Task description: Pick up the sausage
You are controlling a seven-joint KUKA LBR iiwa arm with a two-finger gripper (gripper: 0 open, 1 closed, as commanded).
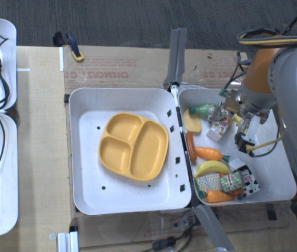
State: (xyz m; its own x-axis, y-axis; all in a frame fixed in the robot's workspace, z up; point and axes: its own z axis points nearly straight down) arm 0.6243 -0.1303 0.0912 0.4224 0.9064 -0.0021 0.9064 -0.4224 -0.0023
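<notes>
wooden surface [38,140], two white bins. sausage [191,146] lies along right bin's [279,182] left wall, touching carrot [208,153]. end effector [223,117] nearby, opening cannot be told. risk: wall blocks fingers; carrot grabbed instead.

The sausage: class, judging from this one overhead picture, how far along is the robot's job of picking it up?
Done: nothing visible. The reddish-brown toy sausage lies along the left wall of the right white bin, beside an orange carrot. In hand: the gripper hangs over a small box further back, apart from the sausage. Left: reaching it, gripping and lifting.
</notes>
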